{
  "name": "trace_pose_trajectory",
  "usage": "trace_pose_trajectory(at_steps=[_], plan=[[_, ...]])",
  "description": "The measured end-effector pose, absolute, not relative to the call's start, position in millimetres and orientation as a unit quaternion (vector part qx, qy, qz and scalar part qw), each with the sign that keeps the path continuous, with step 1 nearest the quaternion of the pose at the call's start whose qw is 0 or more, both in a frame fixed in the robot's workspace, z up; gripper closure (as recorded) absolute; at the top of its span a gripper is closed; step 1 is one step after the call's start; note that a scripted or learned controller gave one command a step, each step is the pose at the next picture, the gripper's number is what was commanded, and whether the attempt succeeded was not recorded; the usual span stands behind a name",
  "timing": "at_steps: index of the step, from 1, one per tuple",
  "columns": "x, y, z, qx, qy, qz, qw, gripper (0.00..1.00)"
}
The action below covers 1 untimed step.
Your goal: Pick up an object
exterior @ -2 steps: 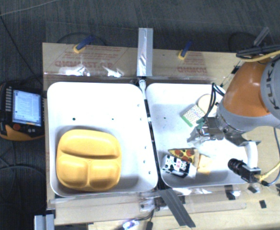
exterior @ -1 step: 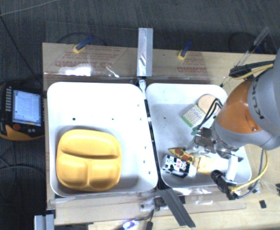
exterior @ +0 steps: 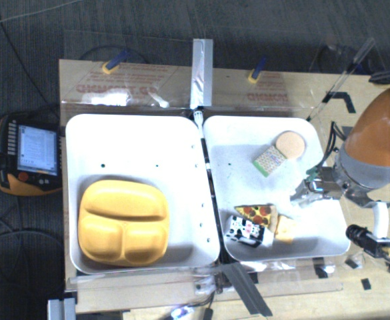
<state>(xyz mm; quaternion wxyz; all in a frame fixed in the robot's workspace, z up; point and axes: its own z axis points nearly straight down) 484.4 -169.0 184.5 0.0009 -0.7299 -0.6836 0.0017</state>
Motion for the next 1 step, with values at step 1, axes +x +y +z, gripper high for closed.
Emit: trace_pose_trajectory(at_steps=[1], plan=[[484.4, -168.8, 184.5, -0.73, -0.684, 0.0015, 0.001, 0.0]])
